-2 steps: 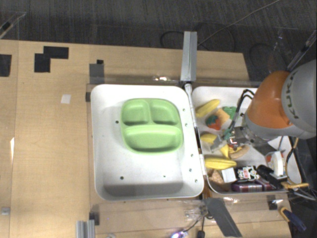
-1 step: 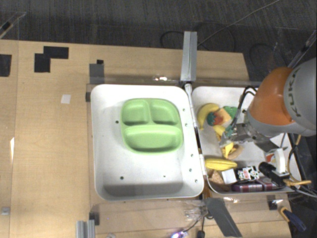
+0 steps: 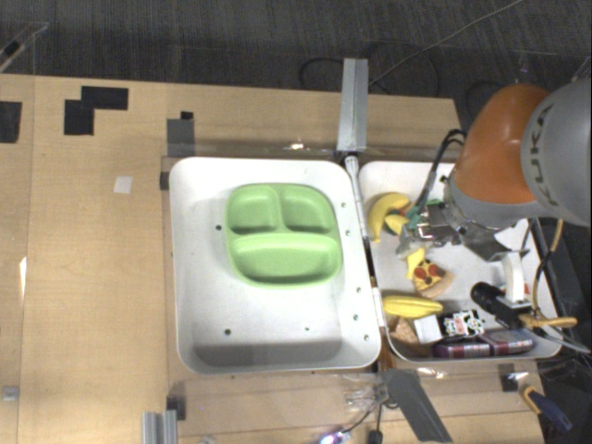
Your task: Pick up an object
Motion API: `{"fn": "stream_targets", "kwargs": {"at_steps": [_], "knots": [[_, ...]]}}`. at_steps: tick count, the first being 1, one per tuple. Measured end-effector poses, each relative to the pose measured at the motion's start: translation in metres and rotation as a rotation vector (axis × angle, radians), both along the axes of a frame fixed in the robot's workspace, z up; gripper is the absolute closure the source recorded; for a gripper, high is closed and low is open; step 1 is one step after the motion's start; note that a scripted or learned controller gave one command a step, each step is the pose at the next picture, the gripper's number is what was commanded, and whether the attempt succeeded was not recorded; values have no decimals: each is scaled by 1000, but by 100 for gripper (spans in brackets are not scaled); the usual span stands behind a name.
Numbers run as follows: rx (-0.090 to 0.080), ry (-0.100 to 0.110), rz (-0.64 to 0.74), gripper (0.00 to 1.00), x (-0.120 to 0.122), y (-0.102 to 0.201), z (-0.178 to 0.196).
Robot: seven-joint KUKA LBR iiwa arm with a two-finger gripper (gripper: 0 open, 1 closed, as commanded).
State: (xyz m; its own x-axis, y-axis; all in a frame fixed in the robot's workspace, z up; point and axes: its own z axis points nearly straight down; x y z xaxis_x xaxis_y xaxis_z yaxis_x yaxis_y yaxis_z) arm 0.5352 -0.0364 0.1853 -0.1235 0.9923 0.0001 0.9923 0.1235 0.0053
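My gripper [image 3: 418, 232] hangs low over the middle of the right bin [image 3: 400, 176], under the arm's orange band. It is right beside a yellow banana [image 3: 385, 211] at the bin's far left and just above a toy pizza slice [image 3: 426, 274]. A second banana [image 3: 411, 305] lies nearer the front. A small black-and-white box [image 3: 462, 324] and a dark purple bar [image 3: 481, 345] rest along the front wall. The arm hides the bin's right part.
The left bin [image 3: 199, 276] holds a green divided plate [image 3: 281, 231] in its far half. A grey metal post [image 3: 353, 109] stands behind the gap between the bins. Wooden bench surface lies to the left.
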Motion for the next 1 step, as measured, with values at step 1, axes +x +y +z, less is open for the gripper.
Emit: {"fn": "stream_targets", "kwargs": {"at_steps": [1], "knots": [[-2,0,91,100,43,-36,0]]}}
